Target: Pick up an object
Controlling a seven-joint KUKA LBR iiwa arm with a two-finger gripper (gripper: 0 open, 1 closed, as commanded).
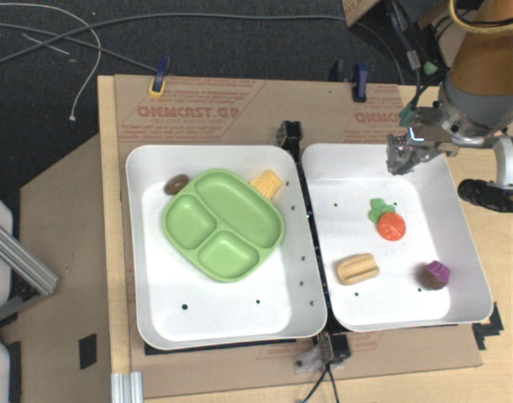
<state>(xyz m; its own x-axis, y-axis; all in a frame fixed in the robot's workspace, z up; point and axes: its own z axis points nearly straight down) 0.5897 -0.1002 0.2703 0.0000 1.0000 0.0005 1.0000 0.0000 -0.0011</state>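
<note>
- Strawberry toy (390,222), red with green top, lies mid right bin (466,250), untouched.
- Bread-roll toy (357,269) sits lower left of it; purple toy (434,274) near that bin's right edge.
- Gripper (405,159) hovers over right bin's upper edge, well apart from all three; nothing seen in it.
- Fingers too dark and blurred, possibly close together; cannot tell their state.
- Left bin (155,309) holds green divided plate (224,223), with yellow corn toy (267,183) and brown piece (176,184) touching its rim.

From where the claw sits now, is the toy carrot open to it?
Probably yes. The claw hovers over the right bin's far edge, and the carrot lies apart from other items.
</note>
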